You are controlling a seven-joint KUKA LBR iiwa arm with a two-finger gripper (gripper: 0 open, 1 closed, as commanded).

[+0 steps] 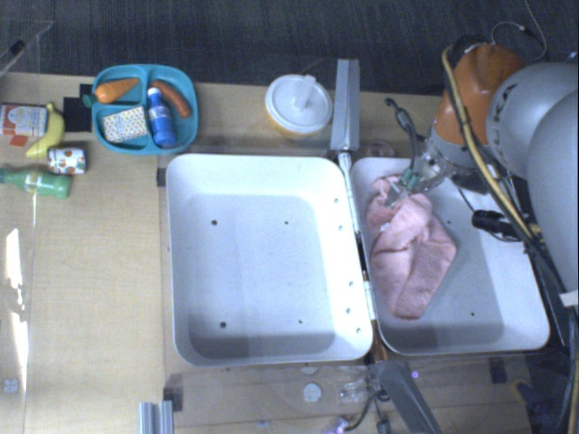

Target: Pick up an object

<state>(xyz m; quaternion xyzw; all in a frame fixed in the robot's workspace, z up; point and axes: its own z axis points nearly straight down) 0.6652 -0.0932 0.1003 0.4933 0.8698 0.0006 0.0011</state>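
The grey arm with the orange band leans in over the right-hand shallow white bin [507,306], and its gripper [409,184] sits low at the bin's far left corner, right at the top end of a crumpled pale pink cloth [412,256]. That cloth is the one thing lying in this bin; it stretches from the far left corner down toward the middle, bunched at the top and flatter at the near end. The gripper's tips look to be touching or buried in the top folds, but from here I cannot tell whether they are spread or pressed together, nor whether any fabric is truly caught between them.

To my eye this is the grasp itself, the arm down at the cloth and the lift not yet made. The next move calls for a firm close on a real fold of fabric, then a straight rise, high enough that the hanging tail clears the bin wall. Cloth is soft and slips easily, so a thin pinch may let go.

The left-hand white bin [262,260] sits just beside it. Along the surface's far edge stand a white lidded cup [299,104] and a blue divided tray of toy food [145,108].
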